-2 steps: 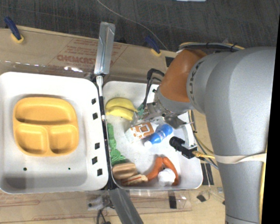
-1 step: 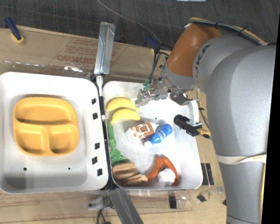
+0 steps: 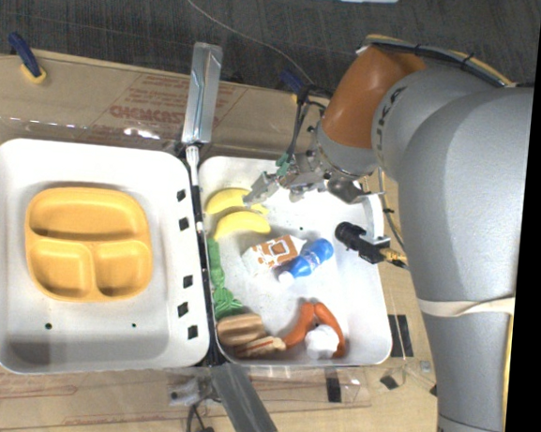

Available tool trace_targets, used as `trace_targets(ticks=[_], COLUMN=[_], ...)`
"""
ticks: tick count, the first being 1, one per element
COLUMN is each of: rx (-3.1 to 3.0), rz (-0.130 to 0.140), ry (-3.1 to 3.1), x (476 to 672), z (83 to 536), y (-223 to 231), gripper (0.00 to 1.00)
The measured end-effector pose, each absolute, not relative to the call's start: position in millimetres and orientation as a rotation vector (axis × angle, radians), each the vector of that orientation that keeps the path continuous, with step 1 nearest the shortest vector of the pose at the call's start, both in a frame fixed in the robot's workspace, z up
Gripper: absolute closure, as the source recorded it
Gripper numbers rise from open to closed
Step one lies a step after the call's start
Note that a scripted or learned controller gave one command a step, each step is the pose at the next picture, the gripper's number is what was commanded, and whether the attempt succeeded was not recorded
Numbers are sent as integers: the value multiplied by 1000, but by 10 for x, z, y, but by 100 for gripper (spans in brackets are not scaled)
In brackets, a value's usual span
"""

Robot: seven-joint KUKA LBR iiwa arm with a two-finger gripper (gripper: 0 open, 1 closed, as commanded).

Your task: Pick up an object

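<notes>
My gripper point(image 3: 275, 184) hangs low over the far end of the right bin point(image 3: 375, 309), just above and to the right of two yellow bananas point(image 3: 236, 213). Nothing shows held in it. Below the bananas lie a white and orange carton point(image 3: 271, 253) and a blue bottle point(image 3: 308, 258). A green item point(image 3: 219, 281) rests against the bin's left wall. Near the front edge are a brown biscuit-like piece point(image 3: 244, 333) and an orange and white toy point(image 3: 318, 329). The arm's wrist with its orange band point(image 3: 361, 96) covers the bin's far right corner.
The left bin point(image 3: 15, 343) holds a yellow divided tray point(image 3: 87, 241). A black part point(image 3: 358, 239) juts over the right bin's right side. A metal divider point(image 3: 202, 92) stands between the bins at the back. Cardboard lies under both bins.
</notes>
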State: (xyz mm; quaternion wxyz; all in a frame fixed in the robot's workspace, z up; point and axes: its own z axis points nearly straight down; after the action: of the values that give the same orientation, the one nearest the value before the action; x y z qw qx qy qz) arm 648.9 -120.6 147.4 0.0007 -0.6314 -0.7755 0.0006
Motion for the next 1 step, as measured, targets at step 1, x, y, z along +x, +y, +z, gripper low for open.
trace_targets(ticks=[1], rx=[-1825], rz=[3], ry=[-2551], x=[5879], z=[1202], y=[-1132], gripper=[0])
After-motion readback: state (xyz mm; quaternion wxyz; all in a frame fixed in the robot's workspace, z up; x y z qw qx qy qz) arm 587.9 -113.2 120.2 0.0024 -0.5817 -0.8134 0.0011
